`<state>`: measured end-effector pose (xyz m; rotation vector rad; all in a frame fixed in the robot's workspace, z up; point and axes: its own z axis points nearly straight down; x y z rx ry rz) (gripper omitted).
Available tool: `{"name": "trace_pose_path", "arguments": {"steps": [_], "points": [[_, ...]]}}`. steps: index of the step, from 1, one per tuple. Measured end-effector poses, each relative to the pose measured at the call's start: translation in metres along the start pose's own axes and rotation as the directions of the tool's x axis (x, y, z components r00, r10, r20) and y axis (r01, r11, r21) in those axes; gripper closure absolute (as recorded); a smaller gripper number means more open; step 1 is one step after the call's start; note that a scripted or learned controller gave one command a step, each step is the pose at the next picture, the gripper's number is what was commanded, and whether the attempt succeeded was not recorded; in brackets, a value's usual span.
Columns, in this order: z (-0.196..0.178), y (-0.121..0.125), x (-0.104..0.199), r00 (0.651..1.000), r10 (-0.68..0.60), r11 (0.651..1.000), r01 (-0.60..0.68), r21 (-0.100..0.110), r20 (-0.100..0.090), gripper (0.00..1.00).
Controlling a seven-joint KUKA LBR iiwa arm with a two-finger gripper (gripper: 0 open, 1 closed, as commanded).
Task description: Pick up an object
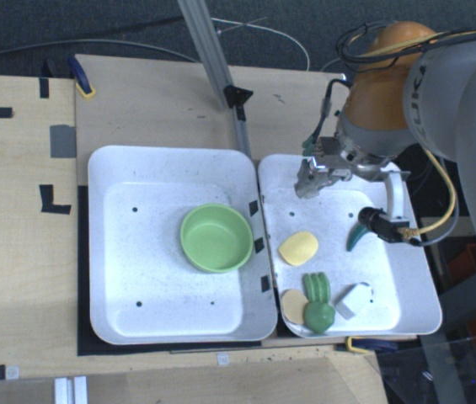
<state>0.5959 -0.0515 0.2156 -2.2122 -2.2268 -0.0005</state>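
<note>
My gripper [309,183] hangs over the back left part of the right bin [406,310], above bare floor. Its fingers look close together with nothing between them. A yellow oval piece [298,247] lies in front of it, apart from the fingers. Nearer the front edge sit a green ridged object [317,287], a green ball-like piece [319,316], a pale yellow round piece [291,302] and a small grey block [345,309]. A dark teal curved object [359,232] lies toward the right side of the bin.
The left bin [120,217] holds a green bowl [216,237] near its right side. A grey pole [212,49] slants down to the bins' shared back edge. Black cables and a yellow hose [440,217] hang off the arm on the right.
</note>
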Motion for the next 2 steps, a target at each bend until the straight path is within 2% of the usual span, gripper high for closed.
{"name": "trace_pose_path", "arguments": {"steps": [1,2], "points": [[0.006,-0.022,0.046,1.0,0.001,1.0,-0.001,0.002,0.001,1.0],[-0.006,-0.041,0.106,1.0,-0.002,1.0,0.002,0.001,0.0,1.0]]}}
